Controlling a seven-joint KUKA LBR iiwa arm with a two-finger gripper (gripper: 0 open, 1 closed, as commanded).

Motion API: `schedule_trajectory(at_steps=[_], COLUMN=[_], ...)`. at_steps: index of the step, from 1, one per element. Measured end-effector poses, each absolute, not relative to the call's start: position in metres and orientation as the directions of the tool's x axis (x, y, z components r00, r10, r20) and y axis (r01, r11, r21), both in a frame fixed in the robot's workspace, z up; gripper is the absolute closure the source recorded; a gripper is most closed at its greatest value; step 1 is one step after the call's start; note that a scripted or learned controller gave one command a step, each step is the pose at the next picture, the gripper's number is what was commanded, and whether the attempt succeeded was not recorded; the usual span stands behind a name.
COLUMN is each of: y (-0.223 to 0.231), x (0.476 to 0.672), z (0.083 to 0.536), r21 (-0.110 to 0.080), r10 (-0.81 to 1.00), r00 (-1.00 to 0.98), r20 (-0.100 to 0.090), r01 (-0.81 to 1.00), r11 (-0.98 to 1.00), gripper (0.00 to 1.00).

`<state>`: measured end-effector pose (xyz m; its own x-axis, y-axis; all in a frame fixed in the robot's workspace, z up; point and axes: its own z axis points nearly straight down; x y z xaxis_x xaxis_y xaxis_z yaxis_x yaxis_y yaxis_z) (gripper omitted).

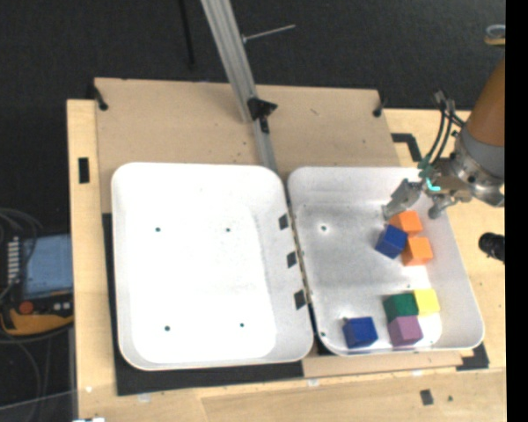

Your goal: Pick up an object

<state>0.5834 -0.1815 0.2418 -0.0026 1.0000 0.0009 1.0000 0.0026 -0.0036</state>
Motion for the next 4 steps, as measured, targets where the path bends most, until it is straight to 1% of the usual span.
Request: schedule_trajectory(at_steps=[1, 2, 3, 4], y=[-0.182, -0.179, -0.186, -0.19], x=[0.584, 0.586, 0.582, 0.589], z=[0.245, 0.182, 0.139, 0.129], r21=[0.001, -0.005, 0.001, 0.024], r10=[1.0, 1.0, 1.0, 1.0], r00=[-0.003, 0.0, 0.001, 0.005], r20=[0.0, -0.001, -0.003, -0.011], r01=[1.0, 1.0, 1.0, 1.0], r11=[0.003, 0.0, -0.001, -0.004], gripper=[0.0, 0.0, 0.0, 0.0])
